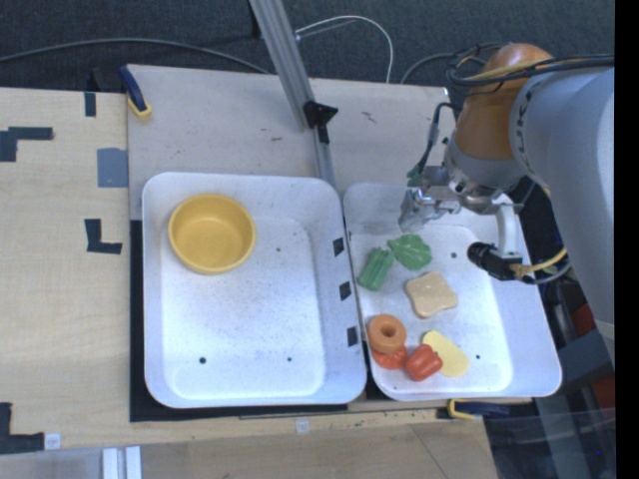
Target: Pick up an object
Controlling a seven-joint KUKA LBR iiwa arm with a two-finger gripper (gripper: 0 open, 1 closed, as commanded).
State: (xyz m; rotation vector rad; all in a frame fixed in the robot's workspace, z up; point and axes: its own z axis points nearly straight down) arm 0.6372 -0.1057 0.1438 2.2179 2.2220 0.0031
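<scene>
Arm's wrist hides the right bin's (529, 367) far corner.

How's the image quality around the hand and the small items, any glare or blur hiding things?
Camera view: lighting is even and soft, with no harsh glare on the white bins. The whole frame is slightly soft, so the hand looks smeared and its details are unclear. The green pieces, bread slice and donut remain distinguishable. Shadows are faint.

One fixed camera looks down at a slant on both white bins (245, 193).
</scene>
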